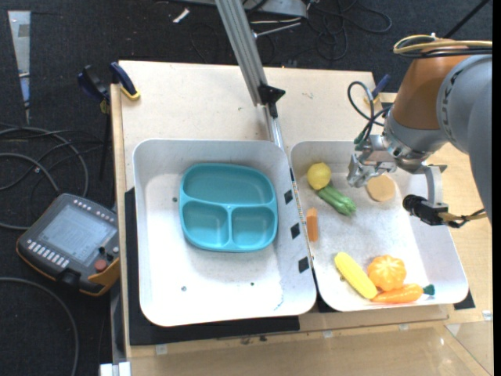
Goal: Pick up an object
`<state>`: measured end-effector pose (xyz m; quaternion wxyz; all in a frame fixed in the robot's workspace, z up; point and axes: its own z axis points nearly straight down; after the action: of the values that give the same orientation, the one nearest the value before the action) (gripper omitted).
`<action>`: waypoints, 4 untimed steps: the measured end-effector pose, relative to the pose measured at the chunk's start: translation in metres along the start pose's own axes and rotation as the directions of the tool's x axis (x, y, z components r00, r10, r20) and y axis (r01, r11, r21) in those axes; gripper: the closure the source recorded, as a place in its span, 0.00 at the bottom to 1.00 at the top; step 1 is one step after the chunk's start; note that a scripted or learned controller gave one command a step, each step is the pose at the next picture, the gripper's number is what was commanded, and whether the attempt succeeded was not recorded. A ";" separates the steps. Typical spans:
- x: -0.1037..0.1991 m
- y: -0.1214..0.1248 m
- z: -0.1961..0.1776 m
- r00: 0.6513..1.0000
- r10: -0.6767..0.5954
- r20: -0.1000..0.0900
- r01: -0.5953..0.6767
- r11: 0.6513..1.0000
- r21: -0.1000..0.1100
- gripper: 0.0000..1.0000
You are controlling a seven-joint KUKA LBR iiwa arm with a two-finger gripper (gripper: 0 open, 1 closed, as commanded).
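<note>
Counter: light tan surface, seen from above at slant. Two shallow white bins side by side directly on it. Left bin spans counter centre-left. Right bin touching left bin along inner rims. Blue-yellow clamp at far-left counter corner. Aluminium post rises behind bins.

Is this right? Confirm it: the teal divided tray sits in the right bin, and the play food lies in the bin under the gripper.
Not quite: the camera view shows the teal divided tray in the left bin. The play food does lie in the bin under the gripper.
</note>
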<state>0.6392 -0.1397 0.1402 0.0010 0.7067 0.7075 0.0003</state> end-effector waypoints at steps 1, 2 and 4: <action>0.001 0.002 -0.043 1.000 -0.001 0.000 0.001 1.000 -0.005 1.00; -0.001 0.004 -0.087 1.000 -0.001 0.001 0.001 1.000 -0.005 1.00; 0.059 0.004 -0.131 1.000 -0.007 -0.003 0.007 1.000 0.004 1.00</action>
<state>0.6431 -0.0809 0.2709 -0.0012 0.7044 0.7098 -0.0001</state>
